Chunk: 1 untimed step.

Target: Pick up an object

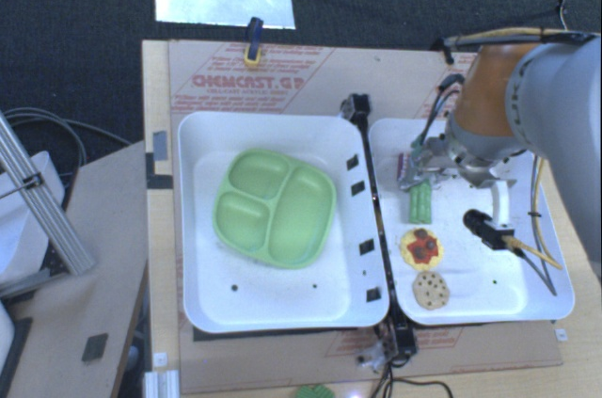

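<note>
In the right bin (527,288) lie three small toys in a row near its left wall. A green oblong piece (419,203) is the farthest of them, then a round yellow and red pizza-like piece (420,247), then a brown speckled cookie (431,290) at the front. My gripper (417,172) hangs low over the far end of the green piece, touching or almost touching it. A small pink and purple thing (402,167) shows just left of the gripper, against the bin's left wall.
The left bin (202,293) holds a light green divided plate (275,208) near its middle. A black clipped divider (367,199) runs between the two bins. The grey and orange arm (527,95) covers the right bin's far right corner.
</note>
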Each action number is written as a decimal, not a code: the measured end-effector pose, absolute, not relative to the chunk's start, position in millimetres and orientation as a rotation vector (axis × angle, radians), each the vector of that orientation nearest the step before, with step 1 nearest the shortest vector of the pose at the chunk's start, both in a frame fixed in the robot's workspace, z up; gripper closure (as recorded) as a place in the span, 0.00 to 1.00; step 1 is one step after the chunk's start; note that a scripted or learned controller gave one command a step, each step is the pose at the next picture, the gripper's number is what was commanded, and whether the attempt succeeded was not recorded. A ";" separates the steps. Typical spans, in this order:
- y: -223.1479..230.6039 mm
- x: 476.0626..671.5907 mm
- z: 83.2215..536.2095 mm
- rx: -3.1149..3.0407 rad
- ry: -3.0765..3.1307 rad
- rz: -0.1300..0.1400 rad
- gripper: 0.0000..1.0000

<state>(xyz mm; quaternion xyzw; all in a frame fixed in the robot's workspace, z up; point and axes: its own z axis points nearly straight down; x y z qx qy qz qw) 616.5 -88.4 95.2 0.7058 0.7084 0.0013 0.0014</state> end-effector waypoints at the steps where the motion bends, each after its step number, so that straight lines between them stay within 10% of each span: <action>1: -53.5 610.7 190.0 2.209 2.226 0.009 1.00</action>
